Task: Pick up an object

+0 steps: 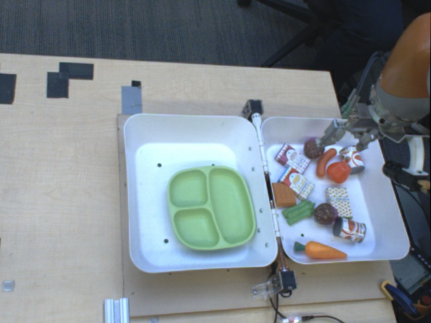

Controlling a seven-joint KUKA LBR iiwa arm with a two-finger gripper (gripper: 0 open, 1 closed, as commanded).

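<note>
My gripper [348, 137] hangs over the far part of the right bin [390, 214] with its two fingers spread and nothing between them, so it is open. Just below it lie a small can [353, 159], a red tomato [338, 172], a red sausage [326, 160] and a dark purple fruit [312, 147]. Further down the bin are two small cartons [287, 156] [297, 181], a brown slice [283, 195], a green vegetable [298, 211], a dark berry [326, 213], a checkered packet [338, 197], a second can [350, 230] and a carrot [323, 250].
The left bin [145, 180] holds a green divided plate [212, 207]. A metal hinge strip [264, 173] runs between the two bins. The arm's orange band [407, 52] and grey wrist rise at the upper right, with cables at the right edge.
</note>
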